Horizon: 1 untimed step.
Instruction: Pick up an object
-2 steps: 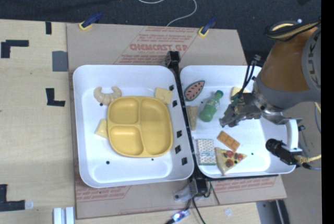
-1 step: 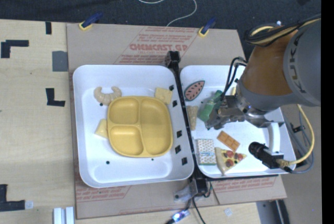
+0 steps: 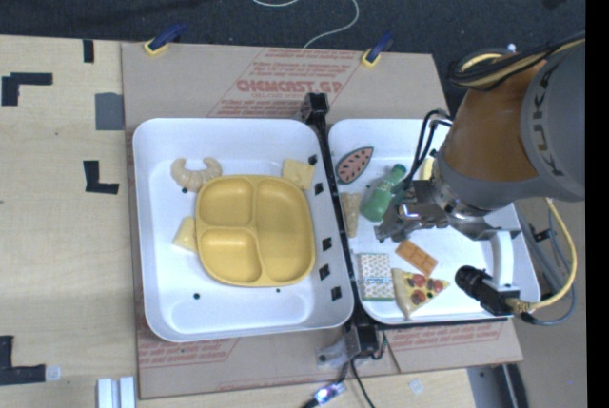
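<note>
Glossy white plastic bins [image 3: 152,206] sit on matt brown cardboard [image 3: 190,83]; the yellow plate [image 3: 255,230] looks smooth plastic.

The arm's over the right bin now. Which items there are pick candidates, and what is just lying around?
In play, right bin:
green plastic bottle
watermelon slice toy
orange cracker-like block
pizza slice toy
small patterned card
gripper, beside the bottle

Lying about, left bin:
yellow divided plastic plate
tan croissant toy
pale yellow cheese-like wedge

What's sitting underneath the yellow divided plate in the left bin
A pale wedge sticks out from under the yellow plate's left edge, and another pale piece shows at its top right. How far they reach underneath is covered.
</note>
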Motion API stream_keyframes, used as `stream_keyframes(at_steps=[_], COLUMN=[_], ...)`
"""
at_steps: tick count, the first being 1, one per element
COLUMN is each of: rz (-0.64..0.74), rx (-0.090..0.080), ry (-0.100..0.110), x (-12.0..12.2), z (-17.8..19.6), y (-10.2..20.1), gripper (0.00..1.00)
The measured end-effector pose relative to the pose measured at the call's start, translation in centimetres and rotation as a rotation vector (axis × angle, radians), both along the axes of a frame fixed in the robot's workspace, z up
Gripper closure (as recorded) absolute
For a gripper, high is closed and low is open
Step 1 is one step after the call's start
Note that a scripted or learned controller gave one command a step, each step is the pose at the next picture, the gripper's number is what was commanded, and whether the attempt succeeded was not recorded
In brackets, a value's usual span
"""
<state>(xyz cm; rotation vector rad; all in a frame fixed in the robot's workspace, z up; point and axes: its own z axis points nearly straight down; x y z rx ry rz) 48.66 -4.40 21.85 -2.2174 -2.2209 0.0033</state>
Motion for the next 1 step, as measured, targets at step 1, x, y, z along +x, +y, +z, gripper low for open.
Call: stream_keyframes(at_steps=[1], rz=[-0.001], rx=[-0.001], ry=[-0.003], x=[0.97], z=[1.44], y=[-1.09], gripper=[1.0])
